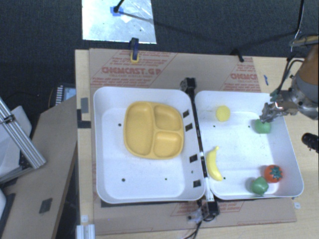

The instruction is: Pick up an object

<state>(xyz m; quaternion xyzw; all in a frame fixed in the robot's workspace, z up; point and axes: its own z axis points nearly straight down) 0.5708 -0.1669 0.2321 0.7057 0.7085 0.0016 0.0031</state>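
We see the bench (164, 62) carrying two white bins, and nothing looks lifted yet, so we judge the pick as barely begun. The left bin (112, 183) holds a yellow divided plate (152, 129), lying flat near its middle. The right bin (239, 148) holds the small stuff. The arm (306, 81) reaches in from the right with its jaws (269, 112) low over the right bin's far right corner, directly above and seemingly touching a green fruit (262, 127) by the rim. Jaws open or closed? We cannot tell, too small and blurred, and the fruit does not visibly sit between them, so no grasp counted. A banana (214, 164) lies near the divider between the bins, a yellow ball (223, 113) sits toward the back, and a red tomato (272, 173) and a green pepper (258, 184) sit touching at the near right corner, well apart from the jaws. Left to do, as we judge it: close on the green fruit, lift clear of the bin.
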